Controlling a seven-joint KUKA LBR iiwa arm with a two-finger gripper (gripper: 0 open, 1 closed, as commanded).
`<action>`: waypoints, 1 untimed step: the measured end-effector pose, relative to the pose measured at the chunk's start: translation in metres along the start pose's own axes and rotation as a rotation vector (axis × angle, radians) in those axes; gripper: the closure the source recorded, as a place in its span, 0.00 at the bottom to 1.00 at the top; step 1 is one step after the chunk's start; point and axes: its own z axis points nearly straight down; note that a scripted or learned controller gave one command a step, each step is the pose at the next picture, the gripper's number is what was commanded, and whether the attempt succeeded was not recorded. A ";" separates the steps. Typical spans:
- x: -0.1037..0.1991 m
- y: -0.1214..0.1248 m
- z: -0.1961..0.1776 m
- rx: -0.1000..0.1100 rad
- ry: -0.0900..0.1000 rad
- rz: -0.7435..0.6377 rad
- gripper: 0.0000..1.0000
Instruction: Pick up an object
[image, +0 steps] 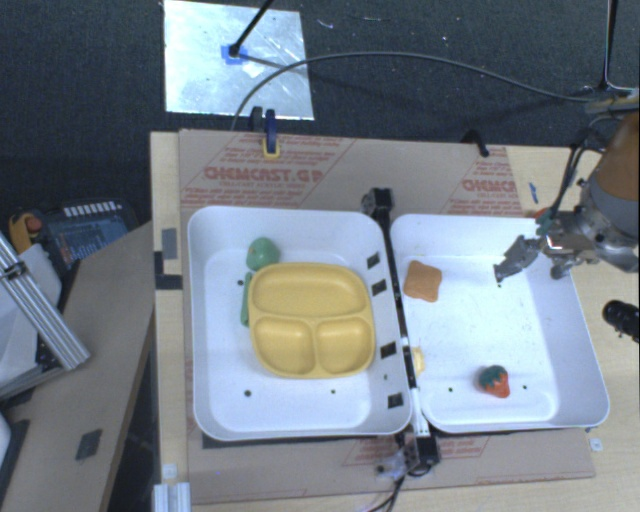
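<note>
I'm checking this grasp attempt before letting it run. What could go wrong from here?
The gripper hangs over bare floor of the right bin, apart from the orange piece and the strawberry, so a straight descent would likely grab nothing. The orange piece lies near the bin's wall, which might crowd the grasp.

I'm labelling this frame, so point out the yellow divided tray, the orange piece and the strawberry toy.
yellow divided tray (308, 331), camera view, centre ridge.
orange piece (423, 281), camera view, middle of its top.
strawberry toy (493, 381), camera view, red body.
</note>
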 end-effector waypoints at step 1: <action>0.000 0.002 -0.005 -0.010 -0.002 -0.002 0.00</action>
